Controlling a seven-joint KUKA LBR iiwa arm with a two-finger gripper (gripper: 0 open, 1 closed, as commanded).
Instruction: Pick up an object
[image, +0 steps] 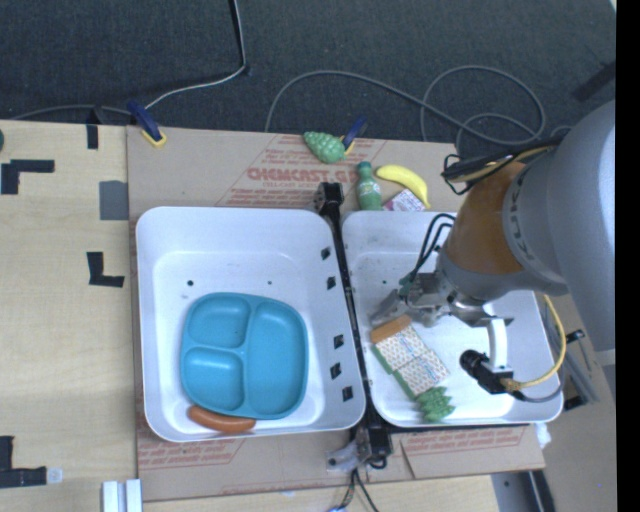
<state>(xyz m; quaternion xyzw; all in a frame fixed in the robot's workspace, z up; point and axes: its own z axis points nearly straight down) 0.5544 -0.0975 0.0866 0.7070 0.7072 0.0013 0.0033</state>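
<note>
Bins: two white bins (160, 300) sitting side by side mid-frame. Left bin is holding one blue divided plate (243, 356) and one orange sausage (221, 420). Right bin is holding one patterned packet (410, 362) and one green leafy piece (436, 404). Lying along the upper bench edge: one green bottle (367, 187), one banana (403, 182), one green knobbly item (323, 146). Blue clamps showing: two (147, 122).

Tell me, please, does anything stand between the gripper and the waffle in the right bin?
Nothing visible does. The gripper hangs in the right bin just above the waffle, with no other object between them; the green toy lies beyond the waffle.
</note>
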